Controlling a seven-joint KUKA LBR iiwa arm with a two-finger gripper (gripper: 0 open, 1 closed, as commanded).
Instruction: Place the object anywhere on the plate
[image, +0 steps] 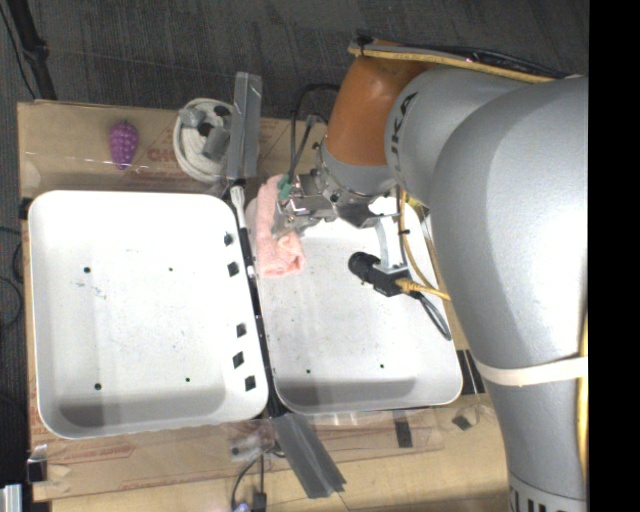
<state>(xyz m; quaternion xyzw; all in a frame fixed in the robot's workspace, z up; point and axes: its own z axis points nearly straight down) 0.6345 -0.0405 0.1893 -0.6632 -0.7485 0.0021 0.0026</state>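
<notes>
A pink, soft-looking object (277, 248) lies in the right bin (340, 380), against its left wall near the back corner. I cannot tell whether it is a plate or some other item. My gripper (295, 212) is directly over the pink object's upper end, low and seemingly touching it. The grey arm with its orange band (365, 110) reaches in from the right and covers the back right part of that bin.
The left bin (130, 400) sits beside the right one, with a divider bearing black clips (240, 330) between them. A black connector with a yellow cable (375, 272) hangs off the wrist. On the bench behind are a purple grape-like toy (123, 143) and a white coil (203, 135).
</notes>
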